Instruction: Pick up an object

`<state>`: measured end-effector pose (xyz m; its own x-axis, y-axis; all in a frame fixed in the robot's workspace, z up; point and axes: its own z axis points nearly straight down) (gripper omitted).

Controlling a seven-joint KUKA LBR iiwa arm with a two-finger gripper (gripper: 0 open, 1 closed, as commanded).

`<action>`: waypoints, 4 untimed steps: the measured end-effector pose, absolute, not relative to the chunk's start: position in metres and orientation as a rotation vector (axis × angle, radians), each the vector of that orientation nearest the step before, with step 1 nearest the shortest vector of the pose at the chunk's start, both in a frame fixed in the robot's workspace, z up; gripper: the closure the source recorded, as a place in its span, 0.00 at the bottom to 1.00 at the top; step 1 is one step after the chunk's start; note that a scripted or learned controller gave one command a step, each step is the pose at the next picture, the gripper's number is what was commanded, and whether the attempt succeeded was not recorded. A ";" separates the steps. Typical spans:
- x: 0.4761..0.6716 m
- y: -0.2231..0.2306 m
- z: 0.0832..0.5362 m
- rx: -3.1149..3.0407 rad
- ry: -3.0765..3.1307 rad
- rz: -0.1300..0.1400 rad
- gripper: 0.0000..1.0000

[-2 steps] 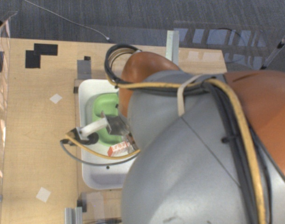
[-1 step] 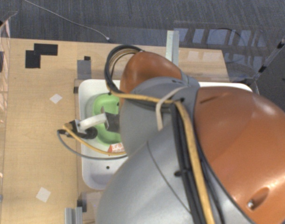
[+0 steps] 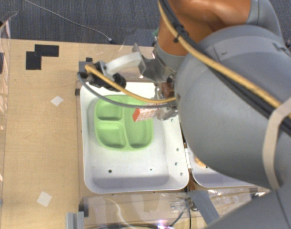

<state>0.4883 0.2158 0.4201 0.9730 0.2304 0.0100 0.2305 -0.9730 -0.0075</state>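
Green tray (image 3: 117, 128), three compartments, lies in the left bin (image 3: 135, 175), toward its far-left part. Grey arm (image 3: 235, 104) with orange band covers most of the right side and hides nearly all of the right bin (image 3: 207, 178). Gripper (image 3: 162, 109) hangs over the left bin's far-right area, just beside the tray's right edge. Small white-and-red box (image 3: 145, 114) sits at the fingertips, tilted, overlapping the tray's right rim; it looks pinched between nearly closed fingers. Yellow cable (image 3: 112, 82) runs along the bin's far edge.
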 end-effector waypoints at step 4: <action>0.519 0.227 0.287 -2.954 -1.069 -0.007 1.00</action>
